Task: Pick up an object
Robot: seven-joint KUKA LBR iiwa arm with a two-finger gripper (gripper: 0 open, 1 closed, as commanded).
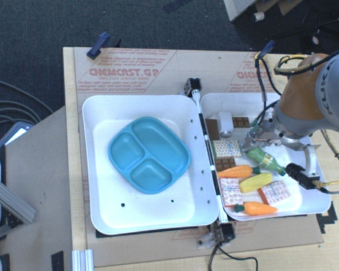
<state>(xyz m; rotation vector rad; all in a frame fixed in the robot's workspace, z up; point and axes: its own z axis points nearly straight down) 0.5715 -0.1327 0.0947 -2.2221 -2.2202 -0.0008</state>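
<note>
The right bin [322,205] holds several small items. Among them are a green bottle-like piece [266,159], an orange carrot [235,171], a yellow corn cob [255,181], a second carrot [259,209] and red-and-white packets [277,192]. A checkered packet [226,148] and brown bars [212,129] lie along the bin's left side. My gripper [253,141] is low in this bin, just above and left of the green piece, under the grey and orange wrist [296,109]. Whether it touches anything is hidden by the wrist.
The left bin [96,151] holds a blue divided plate [149,154]. A black divider rail [203,151] runs between the bins. Cables [265,78] hang by the arm at the back right. A small white block [225,123] lies near the right bin's back.
</note>
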